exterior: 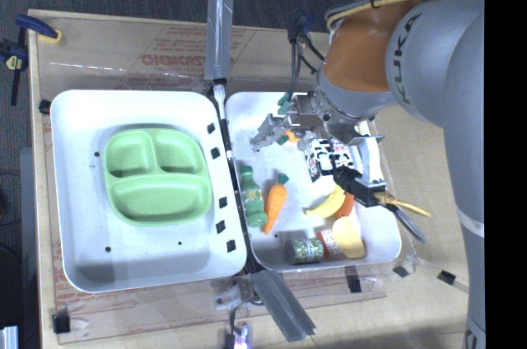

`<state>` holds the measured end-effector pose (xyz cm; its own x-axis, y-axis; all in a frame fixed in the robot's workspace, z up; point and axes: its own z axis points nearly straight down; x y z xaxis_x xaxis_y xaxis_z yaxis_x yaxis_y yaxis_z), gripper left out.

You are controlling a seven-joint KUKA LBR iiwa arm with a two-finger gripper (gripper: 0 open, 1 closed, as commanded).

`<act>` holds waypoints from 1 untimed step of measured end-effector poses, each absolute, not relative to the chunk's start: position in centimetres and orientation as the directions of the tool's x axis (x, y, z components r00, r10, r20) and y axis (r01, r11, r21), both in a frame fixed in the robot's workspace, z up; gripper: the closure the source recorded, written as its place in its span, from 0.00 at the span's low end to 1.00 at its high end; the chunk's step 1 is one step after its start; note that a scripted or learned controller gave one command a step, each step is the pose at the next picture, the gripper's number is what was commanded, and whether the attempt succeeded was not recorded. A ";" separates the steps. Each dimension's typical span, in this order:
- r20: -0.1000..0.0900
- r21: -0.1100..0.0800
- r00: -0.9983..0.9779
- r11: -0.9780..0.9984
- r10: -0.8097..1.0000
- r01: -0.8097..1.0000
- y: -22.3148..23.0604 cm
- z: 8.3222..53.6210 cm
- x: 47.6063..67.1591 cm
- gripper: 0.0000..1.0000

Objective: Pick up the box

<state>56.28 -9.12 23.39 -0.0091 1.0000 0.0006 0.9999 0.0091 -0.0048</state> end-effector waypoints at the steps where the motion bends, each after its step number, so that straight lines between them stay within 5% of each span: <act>1: 0.000 -0.005 -0.019 0.019 1.000 1.000 -12.7 10.5 58.0 0.00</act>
